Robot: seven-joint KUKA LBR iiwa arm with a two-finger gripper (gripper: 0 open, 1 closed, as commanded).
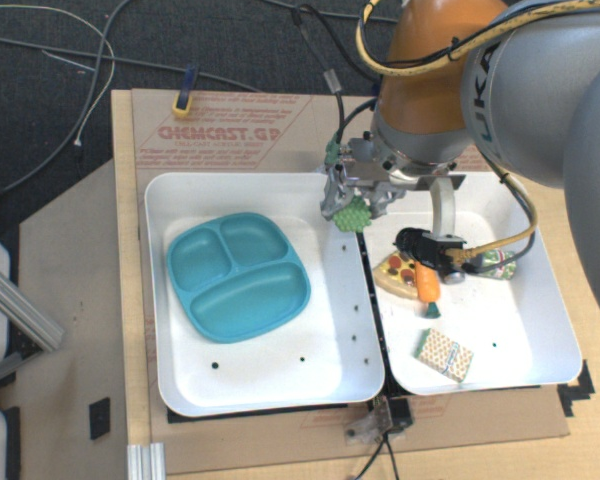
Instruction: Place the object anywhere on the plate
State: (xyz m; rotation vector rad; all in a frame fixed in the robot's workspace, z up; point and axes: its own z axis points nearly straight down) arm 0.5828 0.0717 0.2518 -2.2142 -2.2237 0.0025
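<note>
A teal plate [240,275] with three compartments lies in the left bin [325,368], towards its left side. My gripper [354,206] hangs over the seam between the two bins, near their far edge, to the right of the plate and beyond it. It is shut on a small green knobbly object [352,218], which sticks out below the fingers. The object is off the bin floor and apart from the plate.
The right bin [540,353] holds a toy pizza slice [393,271], an orange carrot [427,285], a patterned cracker-like piece [444,354] and a green wrapped item [496,264]. The arm's bulk looms over the right bin's far side. Cables run across the dark floor behind the bench.
</note>
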